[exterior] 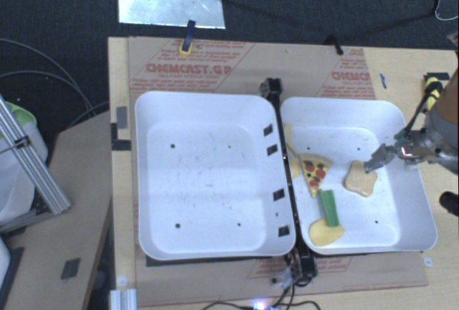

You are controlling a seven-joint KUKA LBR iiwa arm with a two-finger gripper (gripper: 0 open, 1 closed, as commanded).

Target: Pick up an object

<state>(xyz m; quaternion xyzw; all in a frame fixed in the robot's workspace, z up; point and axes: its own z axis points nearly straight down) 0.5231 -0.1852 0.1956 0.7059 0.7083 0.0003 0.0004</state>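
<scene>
L bin (154, 158) sits next to the R bin (401, 229), which holds a pizza slice (314, 173), green block (330, 208), yellow piece (325, 232) and tan toy (360, 179). Gripper (373, 163) is at the tan toy's top edge; can't tell if it's spread or closed. Risk: it's off-centre, so the toy may skid or tip out. Cardboard (215, 61) reads "CHEMCAST".

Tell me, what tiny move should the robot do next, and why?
Probably lower a little onto the tan bread-shaped toy. The end effector sits at that toy's upper right edge in the right white bin, nearer to it than to the pizza-slice toy or the green stick.
</scene>
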